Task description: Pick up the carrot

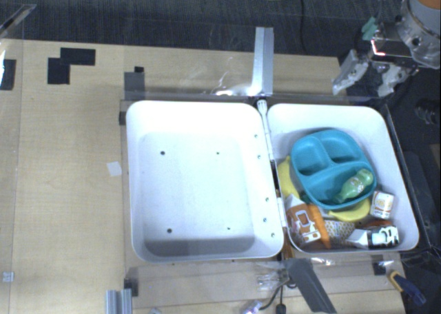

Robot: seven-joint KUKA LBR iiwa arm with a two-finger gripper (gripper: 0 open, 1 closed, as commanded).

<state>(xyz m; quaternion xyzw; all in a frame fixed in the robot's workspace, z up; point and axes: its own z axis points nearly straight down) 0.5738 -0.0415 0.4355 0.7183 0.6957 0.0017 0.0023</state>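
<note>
Pincer (361, 87) hangs at the far right, above the worktop (62, 189) just beyond the back rim of the right bin (386, 123). Its two pale metal fingers (346, 71) are spread wide apart, with nothing between them and nothing touching them.

The carrot (320, 227) appears to be the short orange piece lying in the near part of the right bin. It rests against the right edge of a brown packet (301, 222) and is partly tucked among the other things, so its full shape is hard to make out. It lies well apart from the pincer.

The brown packet carries blocky white print, too small to read. A small jar (382, 204) with a pale label and a dark tube (377, 238) with white marks sit near the bin's right corner; their writing is also illegible.

A smooth blue plastic plate (324, 161), divided into compartments, sits tilted in the middle of the right bin. A green rounded item (357, 184) lies in its near compartment, and a flat yellow piece (348, 212) shows under its edge.

The left bin (193, 182) is shallow, white and glossy, with rounded corners. The worktop is pale wood-toned, with black tape shapes (69, 63) at the far left.
</note>
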